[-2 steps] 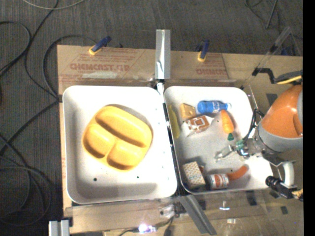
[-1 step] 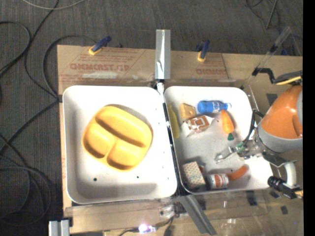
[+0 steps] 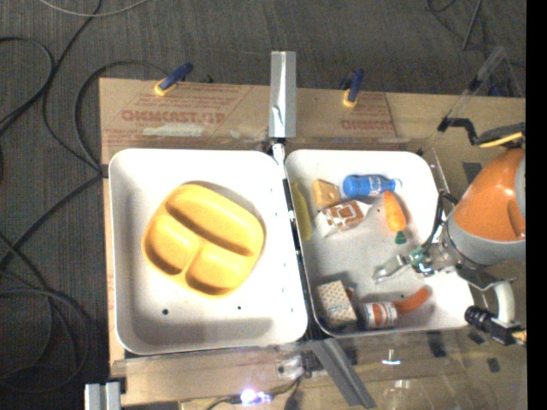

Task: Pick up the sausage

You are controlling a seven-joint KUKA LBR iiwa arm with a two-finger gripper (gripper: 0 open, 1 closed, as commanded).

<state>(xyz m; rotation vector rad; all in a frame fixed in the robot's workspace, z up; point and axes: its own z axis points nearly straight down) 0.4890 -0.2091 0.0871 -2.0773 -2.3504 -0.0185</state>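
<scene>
While the hand (image 3: 395,267) hangs over the right bin (image 3: 423,165), I cannot tell its state. Sausage (image 3: 416,299): near the bin's front wall, beside a small jar (image 3: 377,315), apart from the hand. Looks light, smooth, curved, likely slippery; take it across the middle. Same bin: blue bottle (image 3: 369,184), carrot (image 3: 394,212), small boxes. Left bin (image 3: 137,323): yellow divided tray (image 3: 205,238).

Arm (image 3: 500,212) cropped at right edge
</scene>
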